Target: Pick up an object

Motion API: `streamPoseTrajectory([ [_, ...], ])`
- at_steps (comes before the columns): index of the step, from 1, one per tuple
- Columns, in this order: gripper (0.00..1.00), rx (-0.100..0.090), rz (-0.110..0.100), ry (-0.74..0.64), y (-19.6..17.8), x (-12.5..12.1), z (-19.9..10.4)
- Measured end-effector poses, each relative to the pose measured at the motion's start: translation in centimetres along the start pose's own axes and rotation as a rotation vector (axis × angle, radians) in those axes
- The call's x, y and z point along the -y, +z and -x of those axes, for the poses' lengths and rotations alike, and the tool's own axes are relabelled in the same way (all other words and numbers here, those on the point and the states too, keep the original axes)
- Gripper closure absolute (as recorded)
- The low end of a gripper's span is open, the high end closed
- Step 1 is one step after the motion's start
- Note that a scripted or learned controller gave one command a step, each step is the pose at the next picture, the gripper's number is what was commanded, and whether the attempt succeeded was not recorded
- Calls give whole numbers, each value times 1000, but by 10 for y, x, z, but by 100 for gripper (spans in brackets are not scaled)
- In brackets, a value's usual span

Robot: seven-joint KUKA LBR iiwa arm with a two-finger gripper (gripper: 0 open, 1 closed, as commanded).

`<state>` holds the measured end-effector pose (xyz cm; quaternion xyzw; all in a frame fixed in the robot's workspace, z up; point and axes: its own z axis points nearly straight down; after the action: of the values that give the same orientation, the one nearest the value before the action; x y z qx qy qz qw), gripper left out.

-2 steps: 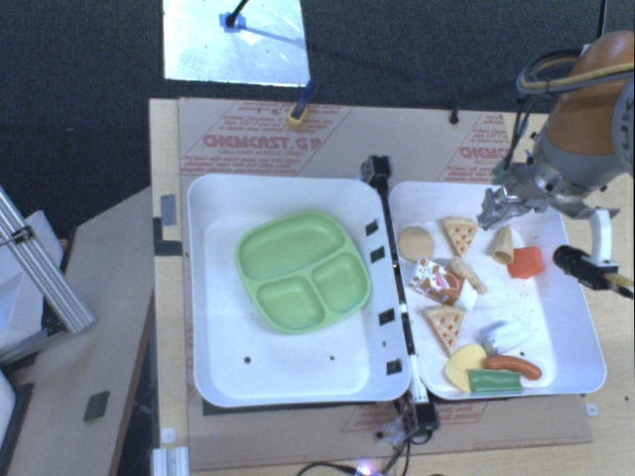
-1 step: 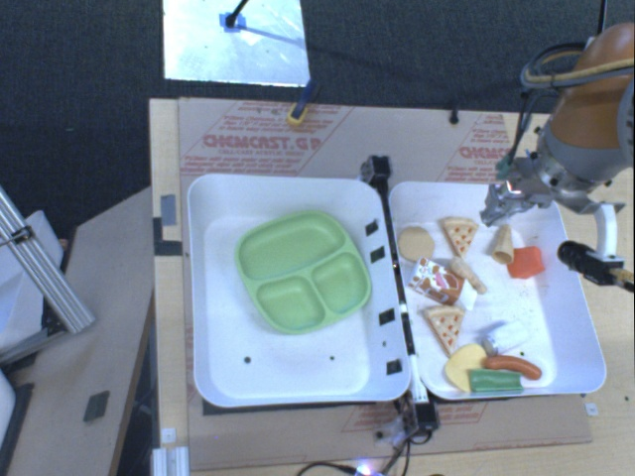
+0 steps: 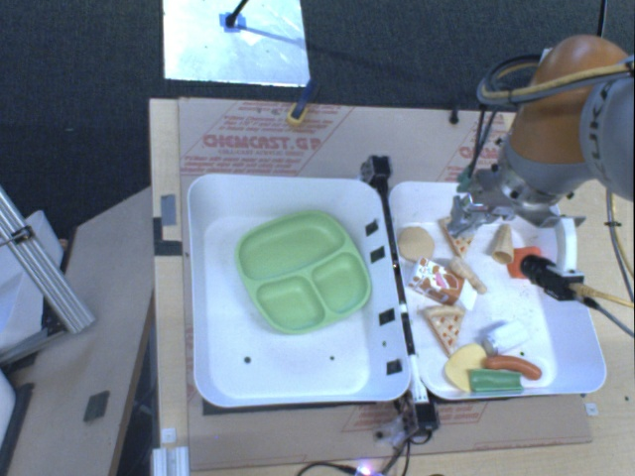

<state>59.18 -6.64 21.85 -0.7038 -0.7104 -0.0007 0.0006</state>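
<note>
Two white bins are sitting side by side. The left bin (image 3: 213,296) is holding one green plate (image 3: 303,271) with three wells, and the right bin (image 3: 571,335) is holding scattered toy food. Lying in it are two triangular wedges, one round biscuit (image 3: 416,241), one cone (image 3: 501,241), one packet (image 3: 437,281), one sausage (image 3: 511,367) and one yellow slice (image 3: 462,367). The near wedge (image 3: 445,327) is lying beside the packet. The far wedge (image 3: 457,241), an orange-tan triangle, is lying in the far left part of the right bin, just right of the biscuit. The gripper (image 3: 466,216) is hanging at its far edge; whether it is clenched or released cannot be told.
</note>
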Motion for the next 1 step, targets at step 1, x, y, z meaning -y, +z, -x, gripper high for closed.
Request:
streamPoseTrajectory([
  [1, 100, 1, -1, 2, 0, 25, -36],
])
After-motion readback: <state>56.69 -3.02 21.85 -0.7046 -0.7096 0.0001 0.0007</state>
